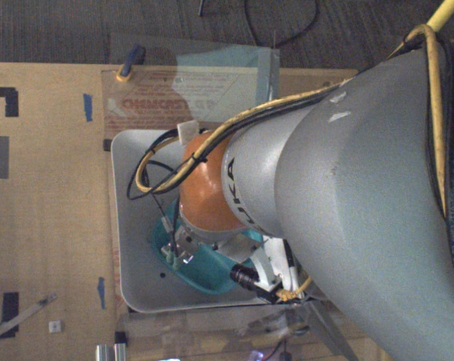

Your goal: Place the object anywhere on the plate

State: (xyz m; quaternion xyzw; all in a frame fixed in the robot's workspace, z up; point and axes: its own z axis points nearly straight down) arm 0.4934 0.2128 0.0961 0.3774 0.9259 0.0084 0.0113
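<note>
Soft, slightly blurry frame, even overhead light. Faint glare streak on the arm (pixel 340 186), dim shadow beneath it in the bin (pixel 129 201). Edges grainy.

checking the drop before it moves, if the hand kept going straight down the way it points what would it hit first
Most likely the teal plate in the white bin: the hand points down right over the plate's left part. The arm hides much of the plate, and the gap between them is unclear.
</note>
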